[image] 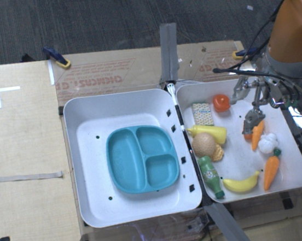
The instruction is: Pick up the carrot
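Carrots are lying in the right bin (297, 183): one carrot (271, 168) is resting near the right wall toward the near edge, its green top pointing far, and a second, smaller orange carrot-like piece (257, 133) is sitting just beyond a white cauliflower (268, 142). I am hovering my hand (249, 123) right at that smaller piece's far end, and I cannot tell whether the fingers are spread or pressed together. Around me in this bin are lying a tomato (221, 102), a corn cob (210, 132), a potato (203, 145), a green bottle (210, 177) and a banana (242, 183). A teal divided plate (143, 158) is sitting in the left bin (86, 170).
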Motion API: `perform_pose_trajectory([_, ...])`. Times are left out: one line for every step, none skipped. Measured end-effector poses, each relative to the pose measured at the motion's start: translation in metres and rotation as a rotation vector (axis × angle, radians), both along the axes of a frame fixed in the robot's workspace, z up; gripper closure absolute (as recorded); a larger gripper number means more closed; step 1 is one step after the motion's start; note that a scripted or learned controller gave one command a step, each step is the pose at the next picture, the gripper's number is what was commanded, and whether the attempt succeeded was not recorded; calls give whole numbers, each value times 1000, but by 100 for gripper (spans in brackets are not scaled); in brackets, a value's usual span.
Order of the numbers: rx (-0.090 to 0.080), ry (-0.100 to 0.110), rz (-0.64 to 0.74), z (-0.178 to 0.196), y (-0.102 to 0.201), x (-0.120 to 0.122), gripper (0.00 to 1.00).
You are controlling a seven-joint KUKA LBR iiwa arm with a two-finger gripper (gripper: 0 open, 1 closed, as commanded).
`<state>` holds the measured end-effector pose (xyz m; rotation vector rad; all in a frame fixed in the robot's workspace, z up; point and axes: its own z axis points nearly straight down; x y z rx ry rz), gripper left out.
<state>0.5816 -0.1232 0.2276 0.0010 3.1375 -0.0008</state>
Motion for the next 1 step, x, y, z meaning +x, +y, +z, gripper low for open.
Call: perform_pose_trajectory([1,2,-269,-78,-70,-18,0])
